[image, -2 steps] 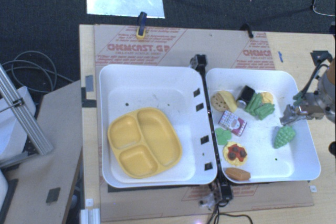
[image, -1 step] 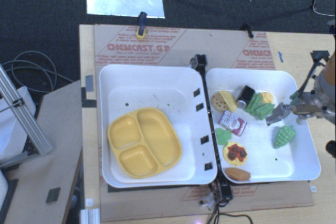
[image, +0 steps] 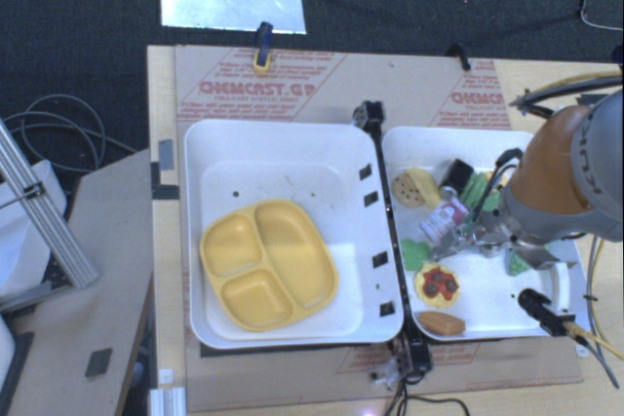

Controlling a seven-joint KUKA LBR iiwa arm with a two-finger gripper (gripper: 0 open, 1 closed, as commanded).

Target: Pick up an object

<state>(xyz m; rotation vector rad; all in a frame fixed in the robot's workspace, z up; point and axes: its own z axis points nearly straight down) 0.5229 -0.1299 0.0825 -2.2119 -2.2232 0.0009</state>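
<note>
Fingers' state I cannot tell — gripper (image: 456, 231) blurs into cluttered toys in the right bin (image: 485, 320).

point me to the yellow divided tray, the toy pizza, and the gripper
yellow divided tray (image: 268, 263): camera view, on the ridge where its three compartments meet, left bin.
toy pizza (image: 438, 284): camera view, on its red topping, right bin.
gripper (image: 450, 234): camera view, at the fingertips, above the right bin's toys.

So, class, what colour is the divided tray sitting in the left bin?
Pale yellow. The divided tray shows clearly in the camera view, lying in the left bin.
</note>
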